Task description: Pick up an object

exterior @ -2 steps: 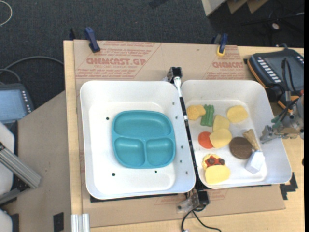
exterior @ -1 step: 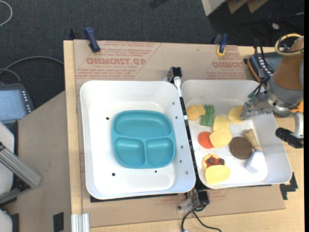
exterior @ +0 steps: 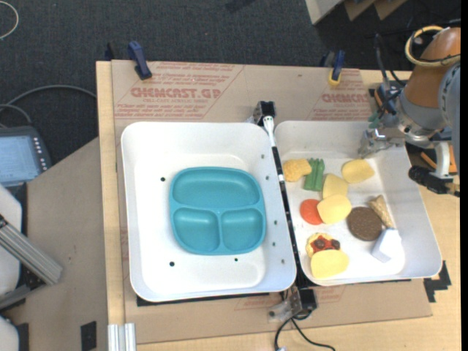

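The right bin [exterior: 417, 218] holds several toy foods. Among them are a yellow lemon-like piece [exterior: 357, 170], a green vegetable [exterior: 315, 174], a tan biscuit [exterior: 296, 170], a red tomato slice [exterior: 311, 211], a brown round cookie [exterior: 364, 224] and a pale block [exterior: 385, 246]. My gripper [exterior: 369, 143] hangs low over the far right part of this bin, just above and to the right of the lemon-like piece. Nothing shows in its grasp.
The left bin [exterior: 146, 167] bears a teal divided plate [exterior: 216, 209]. More yellow pieces [exterior: 334, 208] and a pizza-like toy [exterior: 325, 243] crowd the right bin's middle and front. The arm's orange band [exterior: 439, 46] rises at the far right. Clamps [exterior: 139, 58] grip the board's back edge.
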